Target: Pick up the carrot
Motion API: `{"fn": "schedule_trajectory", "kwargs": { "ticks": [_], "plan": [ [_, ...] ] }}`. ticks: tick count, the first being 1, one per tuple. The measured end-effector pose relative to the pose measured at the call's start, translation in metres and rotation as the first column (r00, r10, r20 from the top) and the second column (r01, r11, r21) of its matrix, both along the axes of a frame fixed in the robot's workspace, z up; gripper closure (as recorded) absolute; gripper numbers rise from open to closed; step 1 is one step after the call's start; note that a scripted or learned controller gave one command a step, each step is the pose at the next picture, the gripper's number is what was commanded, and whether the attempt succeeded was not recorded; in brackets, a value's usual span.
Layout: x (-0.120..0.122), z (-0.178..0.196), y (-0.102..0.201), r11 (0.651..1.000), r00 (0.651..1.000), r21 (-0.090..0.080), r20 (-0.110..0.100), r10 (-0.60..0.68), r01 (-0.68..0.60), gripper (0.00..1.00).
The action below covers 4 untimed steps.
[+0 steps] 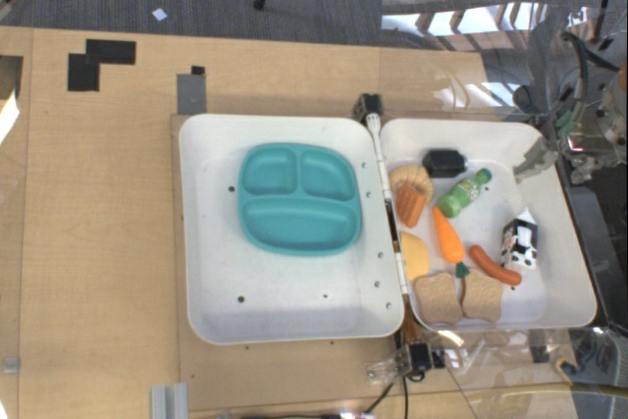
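The carrot is orange with a small green tip and lies slanted in the middle of the right bin. A green bottle lies just above it and a red sausage lies to its lower right. My gripper hangs at the upper right edge of that bin, well to the carrot's upper right and apart from it. Nothing shows in the gripper.
The right bin also holds a black block, a bread roll, an orange piece, a yellow piece, two bread slices and a cow toy. A teal divided plate sits in the left bin.
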<state>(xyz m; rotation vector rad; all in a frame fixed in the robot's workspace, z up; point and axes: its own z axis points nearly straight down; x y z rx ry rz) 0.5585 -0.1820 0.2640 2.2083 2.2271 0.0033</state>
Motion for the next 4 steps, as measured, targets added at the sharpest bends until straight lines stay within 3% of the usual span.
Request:
{"fn": "schedule_trajectory", "kwargs": {
  "ticks": [1,2,3,4],
  "plan": [
    [-0.038,-0.096,0.039,0.995,0.995,0.004,-0.008,0.096,-0.096,0.0],
    [-0.048,-0.175,0.095,0.986,0.986,-0.004,0.011,0.164,-0.164,0.0],
    [-0.044,-0.163,0.097,0.986,0.986,-0.004,0.022,0.166,-0.166,1.0],
    [-0.033,-0.076,0.207,0.991,0.991,0.007,0.01,0.136,-0.136,1.0]
  ]
}}
